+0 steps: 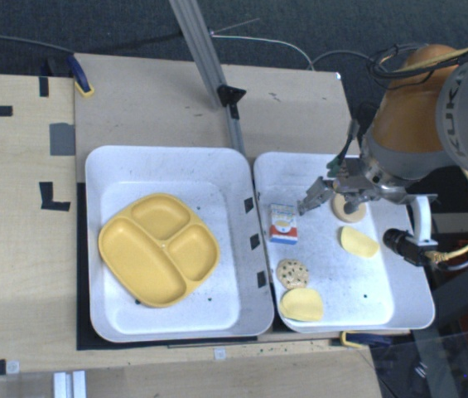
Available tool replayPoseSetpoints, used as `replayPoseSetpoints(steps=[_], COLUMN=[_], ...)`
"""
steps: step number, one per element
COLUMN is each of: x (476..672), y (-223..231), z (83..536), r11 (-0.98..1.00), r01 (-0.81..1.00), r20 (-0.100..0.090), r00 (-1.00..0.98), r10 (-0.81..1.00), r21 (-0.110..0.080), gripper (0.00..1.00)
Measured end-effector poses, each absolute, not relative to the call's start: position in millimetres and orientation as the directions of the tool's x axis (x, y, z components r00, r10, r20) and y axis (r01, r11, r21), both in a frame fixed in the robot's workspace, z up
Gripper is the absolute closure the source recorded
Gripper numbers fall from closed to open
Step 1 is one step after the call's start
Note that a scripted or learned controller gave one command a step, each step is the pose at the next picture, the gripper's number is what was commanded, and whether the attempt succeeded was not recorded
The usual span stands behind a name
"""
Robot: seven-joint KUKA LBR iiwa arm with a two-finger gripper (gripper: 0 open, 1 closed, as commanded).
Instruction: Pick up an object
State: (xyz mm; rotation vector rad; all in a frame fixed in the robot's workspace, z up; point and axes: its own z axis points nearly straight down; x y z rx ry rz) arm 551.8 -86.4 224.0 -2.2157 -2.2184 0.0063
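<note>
My gripper hangs over the back of the right bin, open, with nothing between its fingers. One grey finger points down-left toward a small red, white and blue carton. A round tan piece lies just under the gripper's right side, partly hidden by it. A yellow wedge lies in front of that piece. A chocolate-chip cookie and a pale yellow disc sit near the bin's front left corner.
The left bin holds a yellow divided plate. A metal pole slants down from the back to the gap between the bins. Black clips sit on the shared rim. Cables hang at the right.
</note>
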Motion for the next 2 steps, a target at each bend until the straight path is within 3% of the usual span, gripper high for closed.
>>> replayPoseSetpoints(steps=[1, 2], x=[517.6, 520.6], y=[1.7, 50.3], z=[243.7, 273.4], r11=[0.009, 0.008], r01=[1.0, 1.0], r20=[0.004, 0.002], r00=[-0.009, -0.008], r10=[1.0, 1.0], r21=[-0.003, 0.001], gripper=[0.0, 0.0])
